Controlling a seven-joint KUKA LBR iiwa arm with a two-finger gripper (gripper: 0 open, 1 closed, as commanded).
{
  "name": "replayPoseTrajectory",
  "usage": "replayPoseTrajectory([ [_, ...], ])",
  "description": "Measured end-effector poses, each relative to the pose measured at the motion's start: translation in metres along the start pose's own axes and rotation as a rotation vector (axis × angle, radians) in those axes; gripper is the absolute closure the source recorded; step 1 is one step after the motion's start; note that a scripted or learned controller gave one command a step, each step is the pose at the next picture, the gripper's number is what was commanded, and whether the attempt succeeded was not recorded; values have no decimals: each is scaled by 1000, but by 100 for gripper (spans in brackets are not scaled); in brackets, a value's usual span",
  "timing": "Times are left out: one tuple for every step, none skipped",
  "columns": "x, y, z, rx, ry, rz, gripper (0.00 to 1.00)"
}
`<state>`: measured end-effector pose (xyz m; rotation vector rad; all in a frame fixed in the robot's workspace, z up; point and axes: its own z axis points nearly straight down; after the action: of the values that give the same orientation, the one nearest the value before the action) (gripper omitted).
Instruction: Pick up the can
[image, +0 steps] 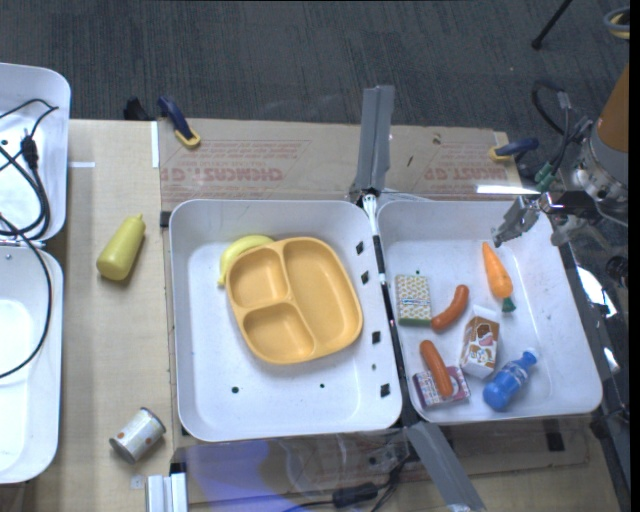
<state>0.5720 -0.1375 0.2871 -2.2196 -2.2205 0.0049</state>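
The can (137, 433) is small and silver with an orange-red label. It lies on its side on the bench at the lower left, outside both bins, just beyond the left bin's (190, 400) front-left corner. My gripper (530, 228) hovers over the far right corner of the right bin (575, 400), a long way from the can. Its fingers (506, 230) are spread, with nothing between them. A carrot (497, 272) lies just below the gripper.
The left bin holds a yellow divided plate (293, 300) lying partly over a banana (243, 250). In the right bin are two sausages (450, 307), a cracker box (412, 298), a juice carton (481, 347) and a blue bottle (510, 380). A yellow squeeze bottle (121, 248) lies on the bench at left.
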Motion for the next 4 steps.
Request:
replayPoseTrajectory([
  [-66,-66,93,-1,1,53,0],
  [-47,-85,176,-23,-2,148,0],
  [39,-85,183,-36,-4,214,0],
  [-40,-38,176,-23,-2,154,0],
])
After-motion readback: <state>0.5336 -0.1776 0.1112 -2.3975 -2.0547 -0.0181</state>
